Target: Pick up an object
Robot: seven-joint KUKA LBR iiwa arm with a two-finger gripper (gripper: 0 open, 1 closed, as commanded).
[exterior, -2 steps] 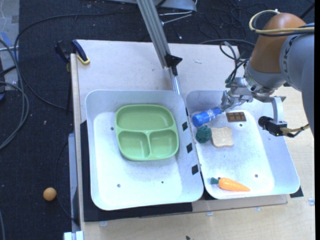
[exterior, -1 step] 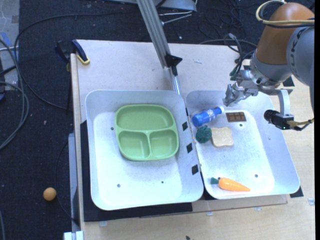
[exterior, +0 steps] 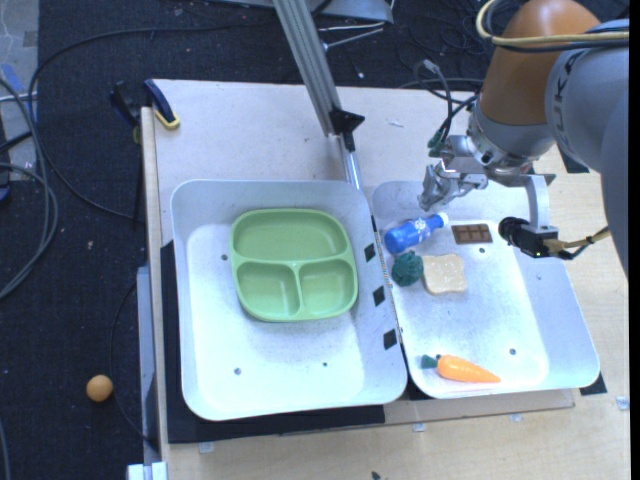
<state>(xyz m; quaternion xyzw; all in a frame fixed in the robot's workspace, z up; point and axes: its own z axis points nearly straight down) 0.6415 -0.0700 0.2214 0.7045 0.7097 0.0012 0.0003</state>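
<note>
Pick not yet made: gripper (exterior: 436,196) poised right of centre frame, just above cap end of blue bottle (exterior: 412,233) lying in right bin (exterior: 560,308); jaw state indeterminable; nothing seen held; grasp and lift outstanding.

Bins, white, shallow: 2, namely the left bin (exterior: 200,368) and the right bin (exterior: 540,338).
Divided plate, green (exterior: 295,264): 1, in the left bin, well left of the jaws.
Blue bottle (exterior: 412,233): 1, just below the jaws.
Chocolate bar, brown (exterior: 472,234): 1, below-right of the jaws.
Green leafy piece (exterior: 406,268): 1.
Bread slice (exterior: 445,274): 1.
Carrot (exterior: 462,369): 1, far below the jaws.
Orange ball (exterior: 99,387): 1, on the floor.
</note>
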